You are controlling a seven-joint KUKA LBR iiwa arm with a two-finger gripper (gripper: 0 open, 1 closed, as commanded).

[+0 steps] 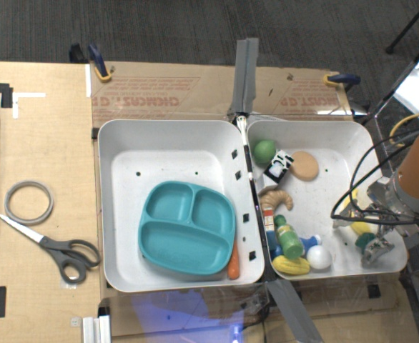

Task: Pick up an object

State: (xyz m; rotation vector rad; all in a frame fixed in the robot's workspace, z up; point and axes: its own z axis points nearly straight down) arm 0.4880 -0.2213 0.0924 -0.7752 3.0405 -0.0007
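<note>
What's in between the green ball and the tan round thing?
A small black-and-white toy sits between the green ball and the tan disc, seen in the camera view.

Two white bins on the bench
Left bin (124,191) holds a teal tray (188,227); gripper (372,247) hovers low in the toy-strewn right bin (338,191).

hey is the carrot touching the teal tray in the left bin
Touching. The camera view shows the carrot lying against the lower right edge of the teal tray, with no white bin floor visible between them.
</note>
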